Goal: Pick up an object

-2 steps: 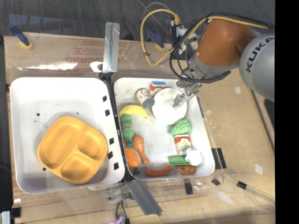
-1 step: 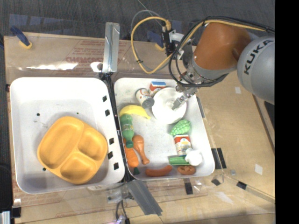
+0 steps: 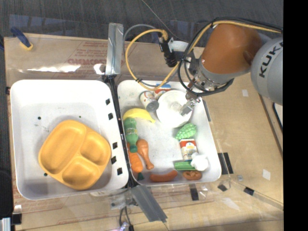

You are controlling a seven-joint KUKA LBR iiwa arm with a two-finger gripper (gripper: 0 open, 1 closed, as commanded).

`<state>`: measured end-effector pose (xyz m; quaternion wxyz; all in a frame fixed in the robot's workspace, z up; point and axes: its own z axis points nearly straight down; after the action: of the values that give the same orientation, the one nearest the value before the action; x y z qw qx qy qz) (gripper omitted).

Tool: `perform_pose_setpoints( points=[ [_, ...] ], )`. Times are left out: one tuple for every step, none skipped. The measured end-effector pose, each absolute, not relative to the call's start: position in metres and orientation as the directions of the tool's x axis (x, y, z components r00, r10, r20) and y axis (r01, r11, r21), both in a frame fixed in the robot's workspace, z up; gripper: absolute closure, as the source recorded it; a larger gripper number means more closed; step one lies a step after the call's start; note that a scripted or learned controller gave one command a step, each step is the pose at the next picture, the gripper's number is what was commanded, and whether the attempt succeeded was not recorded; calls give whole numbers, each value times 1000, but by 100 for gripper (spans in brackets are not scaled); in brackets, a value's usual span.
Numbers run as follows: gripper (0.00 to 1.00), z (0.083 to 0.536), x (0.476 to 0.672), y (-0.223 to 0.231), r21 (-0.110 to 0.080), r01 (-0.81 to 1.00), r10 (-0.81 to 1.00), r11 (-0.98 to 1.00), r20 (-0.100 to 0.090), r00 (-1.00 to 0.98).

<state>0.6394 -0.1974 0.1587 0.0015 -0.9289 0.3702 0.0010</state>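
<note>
The right bin holds several toy foods. At its back lies a white round dish, and my gripper hangs over the dish's right edge, below the orange wrist band. Nothing visibly hangs from the gripper. Left of the dish are a small can and a yellow banana. Green grapes and a red-labelled bottle sit just in front of the gripper. Along the left wall lie a green bottle, a drumstick and a carrot. A sausage rests by the front wall.
A yellow divided plate lies in the left bin. Yellow and black cables loop behind the right bin near the wrist. A white lump and a brown piece occupy the right bin's front right corner.
</note>
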Motion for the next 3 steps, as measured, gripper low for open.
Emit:
perform_pose_setpoints(
  points=[
    [100, 144, 655, -201, 0, -295, -295, -956, -13, 956],
    [100, 158, 659, -207, -7, -194, -194, -981, 6, 981],
    [100, 291, 660, -208, -6, -195, -195, -981, 13, 981]
  ],
)
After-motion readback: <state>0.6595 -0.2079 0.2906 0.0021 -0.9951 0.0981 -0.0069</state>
